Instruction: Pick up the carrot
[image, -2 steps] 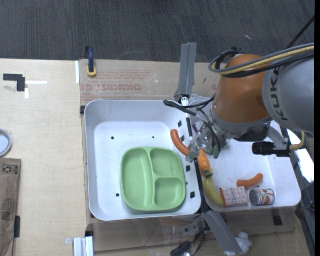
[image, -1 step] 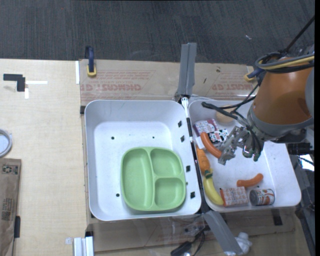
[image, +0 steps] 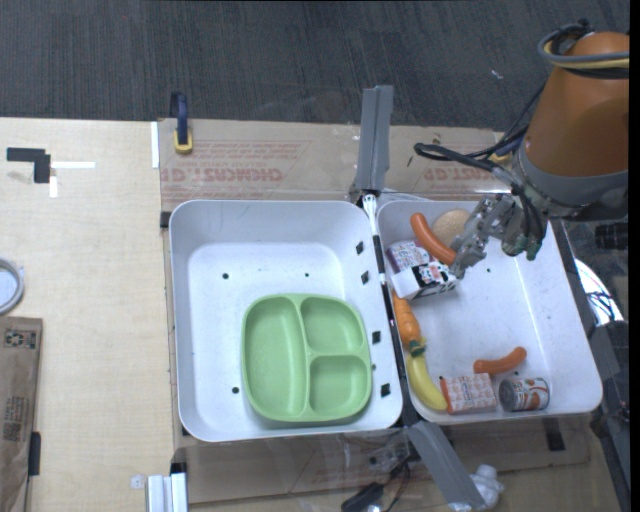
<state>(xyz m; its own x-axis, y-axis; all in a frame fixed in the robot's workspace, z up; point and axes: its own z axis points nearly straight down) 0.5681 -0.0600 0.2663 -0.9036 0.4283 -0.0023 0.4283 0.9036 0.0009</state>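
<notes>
While the grey two-finger gripper (image: 478, 243), fingers state unclear, hovers at right bin's far end, approach step: it must go to small orange carrot (image: 404, 322) w/ green top by divider

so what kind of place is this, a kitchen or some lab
Most likely a robot lab test bench, not a kitchen. Two white bins sit clamped on a plywood bench, a robot arm reaches in, and the food, like the carrot and banana, looks like toy props.
</notes>
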